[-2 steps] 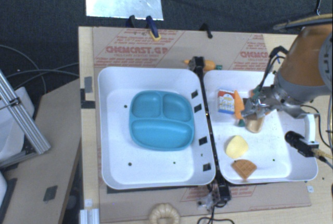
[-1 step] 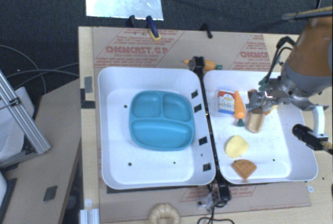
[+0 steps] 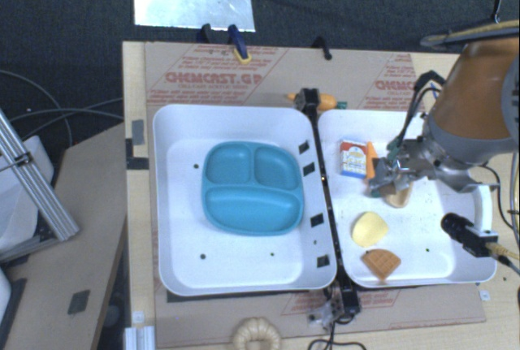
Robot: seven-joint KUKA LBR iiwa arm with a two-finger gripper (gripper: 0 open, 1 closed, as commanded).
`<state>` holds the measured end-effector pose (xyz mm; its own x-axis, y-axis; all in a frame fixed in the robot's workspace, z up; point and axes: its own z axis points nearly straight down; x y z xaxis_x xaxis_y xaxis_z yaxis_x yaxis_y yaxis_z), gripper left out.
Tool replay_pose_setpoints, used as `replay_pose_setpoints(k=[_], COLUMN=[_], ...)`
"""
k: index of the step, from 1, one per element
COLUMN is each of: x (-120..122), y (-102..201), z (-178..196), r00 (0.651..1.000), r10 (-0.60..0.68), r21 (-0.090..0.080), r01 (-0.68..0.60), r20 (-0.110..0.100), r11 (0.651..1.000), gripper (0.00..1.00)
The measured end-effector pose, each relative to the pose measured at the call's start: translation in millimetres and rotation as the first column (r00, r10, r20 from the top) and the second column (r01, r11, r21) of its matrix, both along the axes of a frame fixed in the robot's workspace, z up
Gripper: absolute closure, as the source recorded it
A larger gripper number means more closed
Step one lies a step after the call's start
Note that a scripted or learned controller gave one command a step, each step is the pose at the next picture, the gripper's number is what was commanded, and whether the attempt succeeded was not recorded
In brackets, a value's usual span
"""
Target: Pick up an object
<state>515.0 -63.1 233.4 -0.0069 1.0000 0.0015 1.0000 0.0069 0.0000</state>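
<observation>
Hovering low in the right white bin (image 3: 463, 263), the metal two-finger gripper (image 3: 388, 182) sits over a tan rounded piece (image 3: 397, 196), beside a small white-and-red carton (image 3: 353, 158); its grip is unclear.

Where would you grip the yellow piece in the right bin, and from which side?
Judging by its pose, come straight down from above and pinch across the narrower width of the yellow piece. It lies flat and apart from the waffle, with bare bin floor around it.

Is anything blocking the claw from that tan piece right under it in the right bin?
Nothing visible. The claw sits directly over the tan piece; the small box lies off to its left, apart.
</observation>
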Motion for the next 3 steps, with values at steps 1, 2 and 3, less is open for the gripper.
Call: replay_pose_setpoints(k=[1, 2, 3], x=[-13, -10, -2], y=[-1, -3, 5], z=[-19, -17, -4], r00=[1.0, 1.0, 1.0], r10=[-0.005, -0.004, -0.002], r21=[-0.001, -0.001, -0.001], r01=[0.005, 0.004, 0.002], r20=[0.0, 0.002, 0.002], r11=[1.0, 1.0, 1.0], gripper=[1.0, 1.0, 1.0])
